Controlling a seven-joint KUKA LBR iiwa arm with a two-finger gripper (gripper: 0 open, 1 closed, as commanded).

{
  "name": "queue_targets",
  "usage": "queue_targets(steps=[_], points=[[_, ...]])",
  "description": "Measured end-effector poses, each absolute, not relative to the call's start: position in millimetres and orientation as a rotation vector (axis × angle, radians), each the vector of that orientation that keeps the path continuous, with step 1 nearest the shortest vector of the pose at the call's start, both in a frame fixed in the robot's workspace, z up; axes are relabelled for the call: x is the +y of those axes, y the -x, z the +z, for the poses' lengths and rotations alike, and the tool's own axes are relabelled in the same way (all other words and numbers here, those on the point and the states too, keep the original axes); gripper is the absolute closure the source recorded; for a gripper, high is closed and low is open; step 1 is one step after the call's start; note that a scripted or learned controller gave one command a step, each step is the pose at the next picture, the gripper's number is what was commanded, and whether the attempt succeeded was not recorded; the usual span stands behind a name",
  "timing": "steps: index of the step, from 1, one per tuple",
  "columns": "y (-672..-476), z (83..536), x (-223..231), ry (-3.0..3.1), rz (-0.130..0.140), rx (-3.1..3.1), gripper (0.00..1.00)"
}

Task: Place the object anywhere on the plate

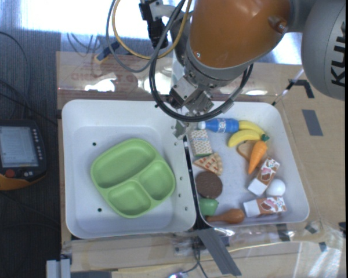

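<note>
The scene is brightly and evenly lit, with the strongest light entering along the top edge, where the background behind the arm (243, 22) blows out to near white with a bluish cast. Glare patches lie on the table (104, 80) just above the left bin (72, 155), washing out its brown surface. Both bins read as clean white with only soft, faint shadows along their inner walls. The green plate (133, 177) shows gentle shading in its compartments. The orange band (238, 16) looms large and slightly soft. The food items in the right bin (293, 172) are reasonably sharp, though fine detail is limited by low resolution.
</note>
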State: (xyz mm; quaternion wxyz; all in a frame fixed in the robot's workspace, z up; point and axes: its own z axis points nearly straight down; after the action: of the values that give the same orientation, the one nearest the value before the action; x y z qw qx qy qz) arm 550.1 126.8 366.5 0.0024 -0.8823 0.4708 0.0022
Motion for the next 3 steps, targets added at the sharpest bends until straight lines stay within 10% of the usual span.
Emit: queue_targets(steps=[1, 3], points=[[-498.8, 291, 166, 2.913, 0.013, 1.173, 1.0], [-498.8, 150, 234, 2.94, 0.016, 1.113, 1.0]])
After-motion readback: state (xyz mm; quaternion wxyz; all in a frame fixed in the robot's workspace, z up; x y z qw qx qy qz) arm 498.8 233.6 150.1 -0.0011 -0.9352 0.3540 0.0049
